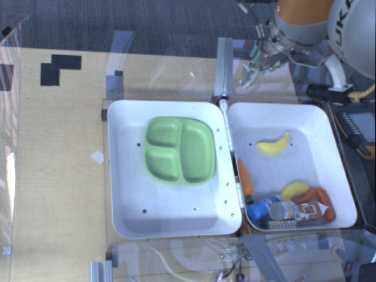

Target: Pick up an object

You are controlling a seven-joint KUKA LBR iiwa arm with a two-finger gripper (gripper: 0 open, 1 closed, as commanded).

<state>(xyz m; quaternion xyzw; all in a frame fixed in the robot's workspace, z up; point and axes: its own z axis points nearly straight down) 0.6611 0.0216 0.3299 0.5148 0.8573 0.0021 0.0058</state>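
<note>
The gripper (pixel 254 69) hung above the far edge of the right bin (pixel 329 135); whether it was apart or together could not be told. The approach seemed unstarted, and the banana (pixel 274 144) lay alone mid-bin. Judged next: descend over it.

Bright, even overhead light washes both white bins (pixel 170 113), leaving only soft, faint shadows under the green divided plate (pixel 179 150). Glare streaks the clear panels along the bench (pixel 59 157) edges. The picture is mildly soft, grainy, and slightly bluish.
</note>
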